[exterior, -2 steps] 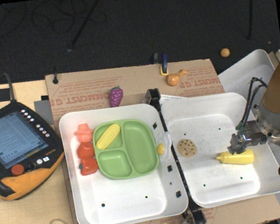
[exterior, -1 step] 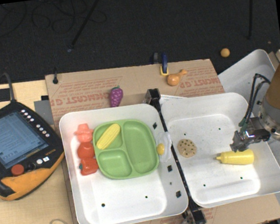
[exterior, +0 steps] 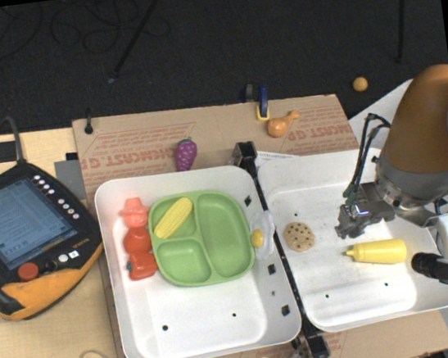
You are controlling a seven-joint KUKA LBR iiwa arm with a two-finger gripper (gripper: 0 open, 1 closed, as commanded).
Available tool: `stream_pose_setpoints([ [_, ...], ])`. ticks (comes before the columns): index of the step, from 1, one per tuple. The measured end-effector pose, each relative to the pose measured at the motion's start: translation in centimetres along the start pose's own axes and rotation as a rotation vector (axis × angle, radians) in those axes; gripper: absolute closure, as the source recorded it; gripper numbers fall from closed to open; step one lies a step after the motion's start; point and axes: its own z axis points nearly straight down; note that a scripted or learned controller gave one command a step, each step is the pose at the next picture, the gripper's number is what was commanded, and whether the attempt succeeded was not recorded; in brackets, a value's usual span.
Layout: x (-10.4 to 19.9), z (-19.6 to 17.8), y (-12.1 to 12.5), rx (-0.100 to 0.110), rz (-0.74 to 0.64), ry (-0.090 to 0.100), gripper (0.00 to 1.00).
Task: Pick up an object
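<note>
- The mustard bottle (exterior: 379, 253) lies on its side in the right bin (exterior: 342, 314), nozzle pointing left, just below the end effector (exterior: 352, 222). It looks like a light, smooth plastic toy, so probably slippery; a grip across the middle of its round body seems safest.
- The end effector hangs over the right bin between the bottle and the cookie (exterior: 299, 236). I cannot tell whether it is apart or together, and nothing is seen held in it.
- The cookie lies flat to the left, apart from the bottle. It looks thin and stiff, hard to get under.
- Bare floor lies around the bottle on its near and left sides; the bin's right wall is near its base.
- In the left bin (exterior: 196, 335), a green tray (exterior: 218, 257) bearing corn (exterior: 171, 217) sits beside a red toy (exterior: 137, 240), closely packed.
- Beyond the bins, a purple toy (exterior: 185, 153) and an orange one (exterior: 280, 124) rest on cardboard (exterior: 136, 145).
</note>
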Motion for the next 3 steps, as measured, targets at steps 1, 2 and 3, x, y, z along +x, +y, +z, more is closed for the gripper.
stream_pose_setpoints([
  [1, 5.2, -1.4, 1.7, -0.001, -0.001, 0.0, 1.0],
  [2, 10.3, -1.9, 3.9, -0.001, 0.0, 0.0, 1.0],
  [3, 10.5, -0.5, 4.4, 0.002, 0.0, -0.002, 1.0],
])
